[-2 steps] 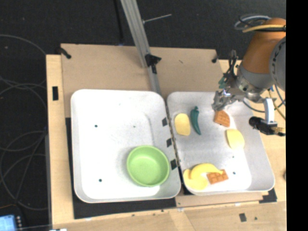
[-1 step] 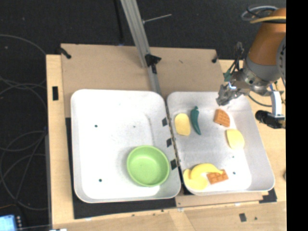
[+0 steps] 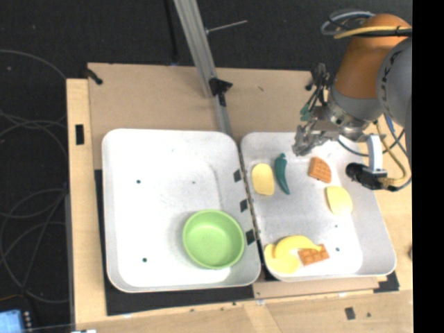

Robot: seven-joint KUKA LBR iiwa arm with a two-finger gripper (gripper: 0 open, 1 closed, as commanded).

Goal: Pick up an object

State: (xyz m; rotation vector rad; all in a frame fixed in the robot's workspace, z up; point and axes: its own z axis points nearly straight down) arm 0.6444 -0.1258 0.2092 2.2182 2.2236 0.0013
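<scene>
Objects for picking are all lying in the right bin (image 3: 361, 255) on my feed: a pale yellow piece (image 3: 263, 179) touching a teal pepper-shaped item (image 3: 282, 173), an orange waffle-like piece (image 3: 319, 169), another pale yellow piece (image 3: 338, 200), and a yellow dish (image 3: 290, 254) with a second orange piece (image 3: 313, 255) resting on it. The left bin (image 3: 152, 179) is holding a green bowl (image 3: 214, 238). The arm (image 3: 364, 68) is reaching in from the right — I am seeing the hand (image 3: 303, 144) hanging near the bin's far edge, just beside the teal item and the waffle piece. Nothing is sitting between its fingertips.
</scene>
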